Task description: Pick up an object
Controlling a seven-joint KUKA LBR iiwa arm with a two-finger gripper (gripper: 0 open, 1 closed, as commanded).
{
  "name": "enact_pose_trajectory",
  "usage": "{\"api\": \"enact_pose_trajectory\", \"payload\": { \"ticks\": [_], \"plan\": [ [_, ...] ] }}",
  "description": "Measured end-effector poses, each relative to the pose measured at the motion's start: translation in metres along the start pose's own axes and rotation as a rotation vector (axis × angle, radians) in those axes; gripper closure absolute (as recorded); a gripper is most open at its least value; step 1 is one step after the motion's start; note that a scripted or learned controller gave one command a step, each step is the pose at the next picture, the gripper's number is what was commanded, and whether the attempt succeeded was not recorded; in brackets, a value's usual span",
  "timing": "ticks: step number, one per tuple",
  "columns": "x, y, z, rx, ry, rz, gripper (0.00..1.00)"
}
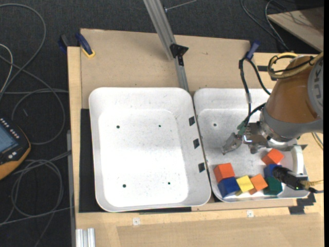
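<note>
Several coloured blocks lie along the near edge of the right bin [216, 112]: an orange block [223, 171], a blue block [230, 186], a yellow block [245, 183], a smaller orange one [258, 182] and a green block [274, 187]. Another orange block [274, 156] sits further right, by the arm's wrist. My gripper [239, 147] hovers low over the bin's middle, just above and behind the row of blocks. It is open, with nothing between its fingers. The left finger [230, 144] points down-left toward the bin floor.
The left bin [139, 148] lies beside the right one, joined by black clips [196, 143]. A slanted metal pole [163, 24] rises behind the bins. Cables [247, 91] hang off the arm over the right bin's far side.
</note>
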State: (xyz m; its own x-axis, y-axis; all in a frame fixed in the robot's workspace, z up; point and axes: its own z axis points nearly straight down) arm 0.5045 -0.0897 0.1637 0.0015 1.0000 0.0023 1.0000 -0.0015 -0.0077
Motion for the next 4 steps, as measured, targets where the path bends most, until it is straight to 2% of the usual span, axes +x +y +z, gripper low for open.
{"api": "enact_pose_trajectory", "payload": {
  "ticks": [1,2,4],
  "plan": [
    [0.002,0.004,0.044,0.0,0.0,-0.001,0.0],
    [0.001,0.006,0.03,-0.008,-0.001,-0.001,1.0],
    [-0.004,-0.005,-0.092,-0.017,-0.004,-0.004,1.0]
  ]
}}
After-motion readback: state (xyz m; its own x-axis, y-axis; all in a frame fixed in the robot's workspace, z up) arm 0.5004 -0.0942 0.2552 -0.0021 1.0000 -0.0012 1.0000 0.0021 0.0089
